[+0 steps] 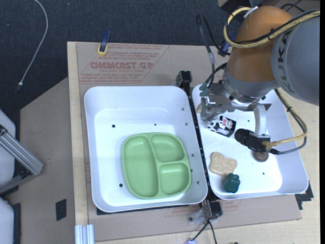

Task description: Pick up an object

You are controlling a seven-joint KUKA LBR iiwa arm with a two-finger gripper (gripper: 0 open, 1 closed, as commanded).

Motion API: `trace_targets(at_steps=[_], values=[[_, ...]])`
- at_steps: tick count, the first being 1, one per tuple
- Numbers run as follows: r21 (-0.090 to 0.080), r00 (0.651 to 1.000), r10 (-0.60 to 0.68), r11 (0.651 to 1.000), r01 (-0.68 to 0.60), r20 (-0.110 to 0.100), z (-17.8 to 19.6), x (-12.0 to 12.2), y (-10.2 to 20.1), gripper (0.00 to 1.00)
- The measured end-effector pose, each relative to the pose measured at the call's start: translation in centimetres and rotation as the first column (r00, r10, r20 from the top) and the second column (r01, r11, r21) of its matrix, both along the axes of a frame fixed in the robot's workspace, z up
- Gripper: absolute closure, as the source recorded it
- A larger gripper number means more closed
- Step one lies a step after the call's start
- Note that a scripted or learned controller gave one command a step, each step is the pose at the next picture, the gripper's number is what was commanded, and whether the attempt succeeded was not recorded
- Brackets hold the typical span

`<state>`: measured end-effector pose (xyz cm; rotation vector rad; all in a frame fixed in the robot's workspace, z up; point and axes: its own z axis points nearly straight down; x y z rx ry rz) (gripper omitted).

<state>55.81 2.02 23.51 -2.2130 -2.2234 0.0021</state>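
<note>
My gripper [208,112] hangs over the far left part of the right bin [284,179], close to the wall between the two bins. A small black-and-white thing with red spots [224,124] lies just to its right on the bin floor. Nearer the front lie a tan, biscuit-shaped piece [223,163] and a dark green lump [231,183]. A brown disc [260,156] sits further right, partly behind the arm's fittings. The view does not show anything held by the gripper.
The left bin [101,136] holds a pale green divided plate [156,164] in its front half. The arm's grey and orange body [264,44] covers the far part of the right bin. A yellow-and-blue clip [103,44] lies on the cardboard behind the bins.
</note>
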Motion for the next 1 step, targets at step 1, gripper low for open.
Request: trace_targets(at_steps=[1], values=[[0.000, 1.000, 0.001, 1.000, -0.001, 0.000, 0.06, -2.28, 4.92, 1.00]])
